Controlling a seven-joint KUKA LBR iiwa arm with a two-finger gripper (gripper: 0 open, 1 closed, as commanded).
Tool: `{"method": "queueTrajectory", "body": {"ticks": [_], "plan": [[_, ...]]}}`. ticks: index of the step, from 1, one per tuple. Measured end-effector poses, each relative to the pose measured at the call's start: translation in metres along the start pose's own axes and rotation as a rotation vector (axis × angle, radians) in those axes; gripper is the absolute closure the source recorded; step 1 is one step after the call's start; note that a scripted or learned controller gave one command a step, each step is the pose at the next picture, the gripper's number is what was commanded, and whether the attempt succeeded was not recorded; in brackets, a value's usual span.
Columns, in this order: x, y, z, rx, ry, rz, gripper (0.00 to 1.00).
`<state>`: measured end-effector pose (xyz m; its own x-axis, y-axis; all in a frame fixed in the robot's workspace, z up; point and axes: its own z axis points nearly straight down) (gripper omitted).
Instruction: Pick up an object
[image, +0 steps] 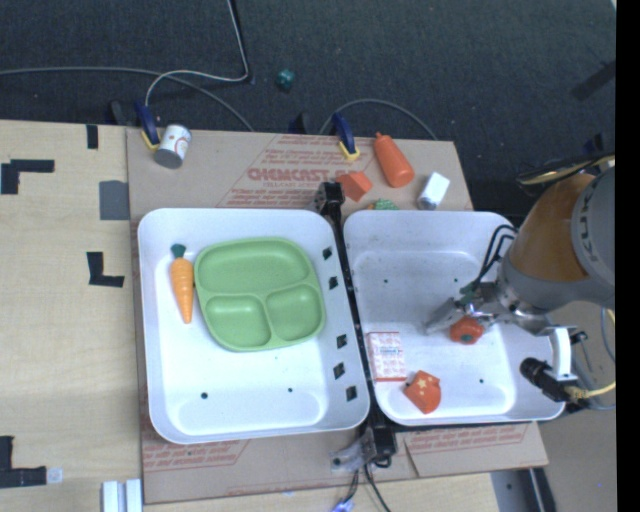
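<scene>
In the right bin (420, 250), my gripper (455, 318) is low over the floor near the middle right. A small red-orange object (466, 331) lies directly at its tip, partly covered by it. I cannot see whether that object is held. An orange-red wedge-shaped toy (423, 391) lies near the bin's front edge, and a white packet with red print (385, 355) lies by its left wall. The left bin (160, 380) holds a toy carrot (182, 285) and a green divided plate (262, 292).
Behind the bins, on the cardboard, lie an orange bottle (393, 160), an orange block (357, 184), a white cube (434, 189) and a small can (173, 144). The arm's grey and orange body (555, 250) overhangs the right bin's right side.
</scene>
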<state>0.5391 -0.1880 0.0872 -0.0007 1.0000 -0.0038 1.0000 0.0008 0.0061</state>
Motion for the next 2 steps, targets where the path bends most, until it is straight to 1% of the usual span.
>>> {"method": "queueTrajectory", "body": {"ticks": [1, 2], "plan": [[0.0, 0.001, -0.01, -0.001, -0.001, 0.0, 1.0], [0.066, 0.107, -0.003, 0.001, 0.005, -0.002, 1.0]]}}
